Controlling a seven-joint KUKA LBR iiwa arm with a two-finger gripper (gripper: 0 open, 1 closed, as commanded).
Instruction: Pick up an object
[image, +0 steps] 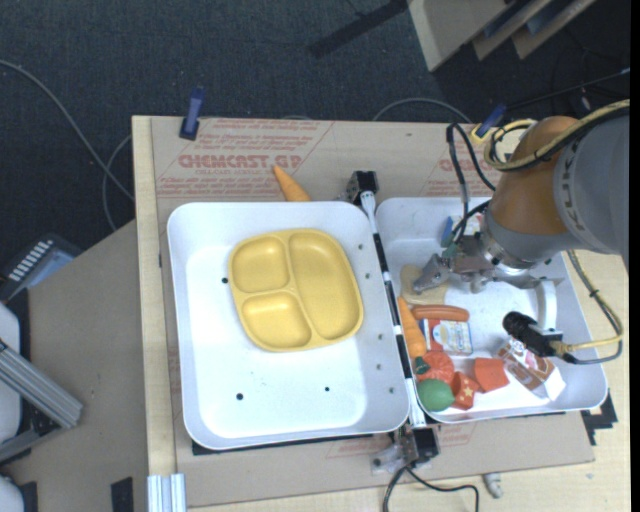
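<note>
Here the jaws (432, 276) hang at twelve o'clock above the sausage (441, 313); their state is unclear.

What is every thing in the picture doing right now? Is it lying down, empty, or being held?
Yellow plastic divided plate: lying flat in the left white bin, compartments empty.
Long orange carrot: lying along the right white bin's left wall.
Green round toy: resting in the right bin's near corner.
Gripper: low over the right bin; nothing seen held.
Orange carrot behind the bins: lying on the bench.
</note>
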